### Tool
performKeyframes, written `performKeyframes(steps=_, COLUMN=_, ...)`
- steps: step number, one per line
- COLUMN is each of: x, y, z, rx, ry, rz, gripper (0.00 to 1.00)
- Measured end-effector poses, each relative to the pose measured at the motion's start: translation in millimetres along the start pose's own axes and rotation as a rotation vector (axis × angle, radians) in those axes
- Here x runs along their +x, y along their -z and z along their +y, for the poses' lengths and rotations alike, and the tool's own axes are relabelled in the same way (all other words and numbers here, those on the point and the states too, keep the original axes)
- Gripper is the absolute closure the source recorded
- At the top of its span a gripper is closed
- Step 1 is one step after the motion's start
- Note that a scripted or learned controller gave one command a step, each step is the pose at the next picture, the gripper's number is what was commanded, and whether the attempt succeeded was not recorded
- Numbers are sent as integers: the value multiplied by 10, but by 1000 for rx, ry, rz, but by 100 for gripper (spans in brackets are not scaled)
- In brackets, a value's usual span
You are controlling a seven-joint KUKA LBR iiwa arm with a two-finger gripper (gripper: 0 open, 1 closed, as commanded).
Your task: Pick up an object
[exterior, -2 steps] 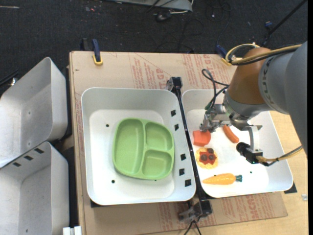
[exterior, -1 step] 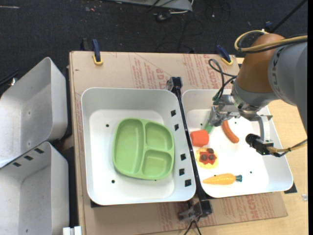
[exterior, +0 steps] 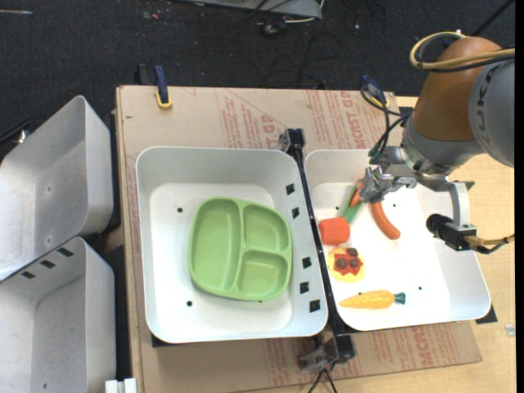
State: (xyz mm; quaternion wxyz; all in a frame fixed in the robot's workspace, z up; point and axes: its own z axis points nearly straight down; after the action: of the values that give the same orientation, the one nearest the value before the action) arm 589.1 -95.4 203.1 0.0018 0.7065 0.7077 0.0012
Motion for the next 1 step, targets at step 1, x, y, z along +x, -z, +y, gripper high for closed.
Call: performKeyframes(steps=1, x=20, y=639, z=34, rx=-3, ry=1, rz=0, gripper=100)
